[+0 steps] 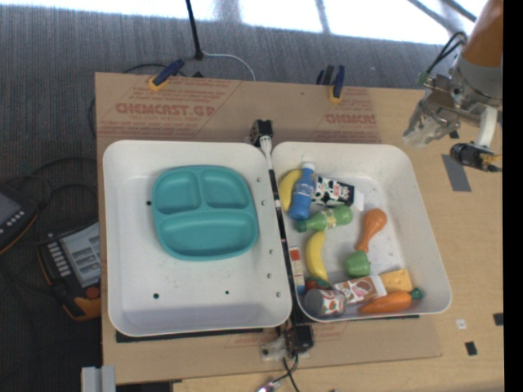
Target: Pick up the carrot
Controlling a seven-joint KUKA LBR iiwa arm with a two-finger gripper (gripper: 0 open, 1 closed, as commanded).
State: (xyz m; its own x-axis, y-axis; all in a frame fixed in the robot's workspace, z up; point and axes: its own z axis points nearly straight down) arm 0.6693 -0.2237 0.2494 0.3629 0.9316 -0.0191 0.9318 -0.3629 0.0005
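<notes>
1. White plastic made both bins; the left bin (122, 219) held a teal tray (204, 211) with three compartments, lying flat near its middle.
2. The right bin (409, 186) held a crowd of toy food.
3. The carrot (386, 303) lay on its side at the near edge of the right bin, close to the near right corner, with a small green end toward the right.
4. A milk carton (353, 290) lay just beside the carrot on its left, and a yellow cheese wedge (398, 280) sat just behind it; I could not tell if they touched.
5. A green pepper (356, 263) and an orange drumstick (371, 228) were further back in the same bin.
6. Two bananas (315, 254) lay along the left side of that bin, with a blue bottle (302, 191) and a black-and-white cow-print carton (333, 191) at the back.
7. The gripper (425, 129) hung outside the right bin, above the bench behind its far right corner, well apart from the carrot.
8. Its fingers pointed down and nothing was between them; how wide they stood I could not tell.
</notes>
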